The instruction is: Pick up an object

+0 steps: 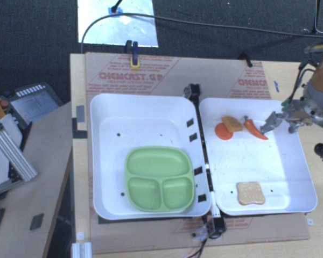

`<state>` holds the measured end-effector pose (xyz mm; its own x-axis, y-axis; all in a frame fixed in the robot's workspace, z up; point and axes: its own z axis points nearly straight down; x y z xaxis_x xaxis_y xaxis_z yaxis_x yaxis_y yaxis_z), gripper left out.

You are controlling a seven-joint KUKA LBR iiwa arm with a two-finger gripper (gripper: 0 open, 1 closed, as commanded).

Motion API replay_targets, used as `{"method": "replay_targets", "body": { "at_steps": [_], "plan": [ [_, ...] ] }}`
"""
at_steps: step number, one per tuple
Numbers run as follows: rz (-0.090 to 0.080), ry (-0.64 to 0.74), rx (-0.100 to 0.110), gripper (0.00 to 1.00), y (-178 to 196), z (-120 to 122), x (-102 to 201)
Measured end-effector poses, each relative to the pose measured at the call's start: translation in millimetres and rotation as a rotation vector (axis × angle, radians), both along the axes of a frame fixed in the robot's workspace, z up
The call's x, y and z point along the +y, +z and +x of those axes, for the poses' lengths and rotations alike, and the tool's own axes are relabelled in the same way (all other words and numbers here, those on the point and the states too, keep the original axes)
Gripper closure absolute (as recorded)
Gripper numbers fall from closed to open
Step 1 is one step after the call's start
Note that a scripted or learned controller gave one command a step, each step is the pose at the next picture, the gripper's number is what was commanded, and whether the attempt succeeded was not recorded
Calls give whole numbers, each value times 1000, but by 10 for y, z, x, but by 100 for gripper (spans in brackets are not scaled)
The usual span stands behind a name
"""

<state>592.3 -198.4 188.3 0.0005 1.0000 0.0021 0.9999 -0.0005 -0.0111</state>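
Observation:
In the right bin (290,160), near its far side, lie a red-orange carrot-like piece (254,129), a round red slice (223,132) and a tan chunk (232,124) that rests partly on the slice. A slice of toast (251,193) sits near the bin's front edge. My gripper (281,124) hangs over the bin's far right part, just right of the carrot piece. It is open, and there is nothing between its fingers; its left fingertip is close to the carrot's tip.
The left bin (107,138) holds a green divided plate (160,177) toward its front. A black divider (200,144) runs between the two bins. A yellow clamp (134,58) grips the board's far edge. Cables cross the dark floor behind.

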Motion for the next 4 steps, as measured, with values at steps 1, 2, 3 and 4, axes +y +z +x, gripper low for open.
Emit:
{"method": "replay_targets", "body": {
  "at_steps": [1,2,3,4],
  "plan": [
    [-2,3,-13,0,80,32,7],
    [-2,2,-10,0,-331,28,4],
    [-2,2,-10,0,-751,3,33],
    [-2,2,-11,0,-1044,9,36]
  ]
}}
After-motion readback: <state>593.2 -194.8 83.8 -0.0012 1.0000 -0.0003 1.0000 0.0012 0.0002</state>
